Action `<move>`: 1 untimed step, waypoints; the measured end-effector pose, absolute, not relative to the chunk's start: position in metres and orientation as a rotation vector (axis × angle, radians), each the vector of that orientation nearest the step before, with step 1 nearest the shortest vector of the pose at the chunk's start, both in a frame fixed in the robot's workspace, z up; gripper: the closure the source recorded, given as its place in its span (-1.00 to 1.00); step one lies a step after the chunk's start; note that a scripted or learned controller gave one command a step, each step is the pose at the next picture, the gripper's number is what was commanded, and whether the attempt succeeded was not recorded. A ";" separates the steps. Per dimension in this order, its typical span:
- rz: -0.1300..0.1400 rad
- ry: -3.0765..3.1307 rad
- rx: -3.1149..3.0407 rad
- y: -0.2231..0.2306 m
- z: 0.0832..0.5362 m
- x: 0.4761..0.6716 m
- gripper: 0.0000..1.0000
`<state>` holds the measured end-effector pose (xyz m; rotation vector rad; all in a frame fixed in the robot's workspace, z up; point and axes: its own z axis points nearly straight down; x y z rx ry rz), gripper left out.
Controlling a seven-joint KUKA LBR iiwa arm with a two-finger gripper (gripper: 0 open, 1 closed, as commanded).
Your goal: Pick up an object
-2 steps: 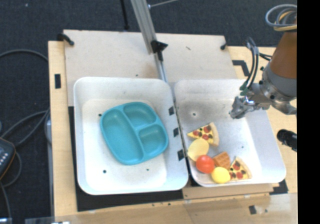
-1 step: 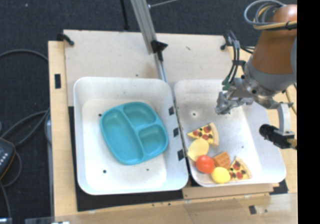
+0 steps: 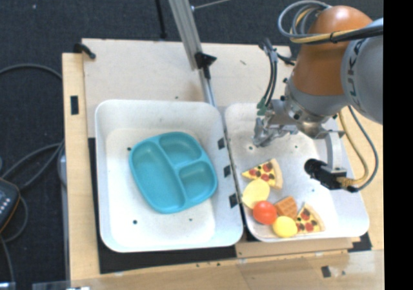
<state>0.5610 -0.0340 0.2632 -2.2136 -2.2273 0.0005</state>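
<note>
- Hanging over the right bin (image 3: 359, 217), the gripper (image 3: 261, 135) sits near that bin's upper left corner, with the grey arm (image 3: 361, 69) and its orange band (image 3: 329, 43) reaching in from the right.
- The fingers point down toward the bin floor; whether they are apart or together cannot be told from this slant, and nothing shows between them.
- The toy food lies in the lower left part of the right bin, below the gripper and apart from it.
- A pizza slice (image 3: 264, 172) lies nearest the gripper, with a pale yellow piece (image 3: 256, 192) just below it.
- A red tomato (image 3: 264, 212) touches the yellow piece's lower edge, and a yellow lemon (image 3: 284, 226) sits just beside the tomato.
- An orange-brown piece (image 3: 287, 206) lies between the tomato and a second pizza slice (image 3: 309, 219).
- A black fitting (image 3: 322, 174) on the arm's side hangs over the right part of the bin.
- The left bin (image 3: 116, 121) holds a blue divided plate (image 3: 173, 171), lying flat near its middle.
- A metal pole (image 3: 184, 17) rises from the bench behind the bins.
</note>
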 end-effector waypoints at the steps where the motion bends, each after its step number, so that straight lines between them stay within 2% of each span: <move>1: 0.001 -2.228 -2.213 0.017 0.257 0.565 1.00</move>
